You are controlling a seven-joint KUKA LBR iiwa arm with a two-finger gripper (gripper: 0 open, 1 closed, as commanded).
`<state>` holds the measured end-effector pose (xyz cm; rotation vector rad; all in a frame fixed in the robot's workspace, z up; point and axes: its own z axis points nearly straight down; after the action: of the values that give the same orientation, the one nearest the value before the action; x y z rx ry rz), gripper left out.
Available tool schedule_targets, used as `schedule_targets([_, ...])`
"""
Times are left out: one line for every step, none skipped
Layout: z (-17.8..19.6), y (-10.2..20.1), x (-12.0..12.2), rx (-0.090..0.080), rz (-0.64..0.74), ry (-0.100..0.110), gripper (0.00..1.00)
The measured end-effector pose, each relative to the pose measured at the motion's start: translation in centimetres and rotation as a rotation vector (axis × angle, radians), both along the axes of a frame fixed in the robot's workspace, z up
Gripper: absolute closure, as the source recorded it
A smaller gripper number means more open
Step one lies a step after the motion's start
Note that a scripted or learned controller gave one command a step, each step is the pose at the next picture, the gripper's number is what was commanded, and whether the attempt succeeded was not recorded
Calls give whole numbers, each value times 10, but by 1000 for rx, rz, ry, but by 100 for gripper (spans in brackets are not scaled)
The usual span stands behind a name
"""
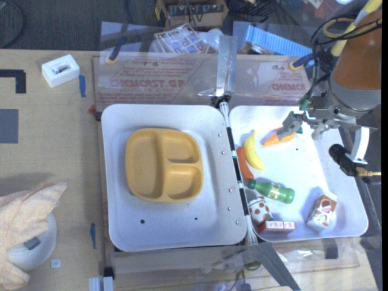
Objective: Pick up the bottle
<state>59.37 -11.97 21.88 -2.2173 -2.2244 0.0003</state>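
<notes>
The bottle (272, 190) is green and is lying on its side in the right bin (339, 187), near the bin's left wall. Its label is too small to be read. A banana (253, 152) and a carrot (278, 138) are seen farther back in the same bin. A small carton (322, 211) is placed near the front right corner, and a red and white packet (268, 218) is found at the front left. The writing on them cannot be made out.

The claw (295, 123) is held over the back of the right bin, just beside the carrot and well apart from the bottle. Nothing is seen held in it. How far it is open cannot be told.

A yellow tray (163, 164) with three parts is set in the left bin (121, 223). Red letters are printed on the clear sheet (151, 80) behind the bins, but they are blurred.
</notes>
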Motion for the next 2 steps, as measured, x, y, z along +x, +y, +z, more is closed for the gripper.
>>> schedule_targets([-72, 11, -42, 0, 155, 0, 0])
schedule_targets([-130, 20, -70, -1, 236, -10, 0])
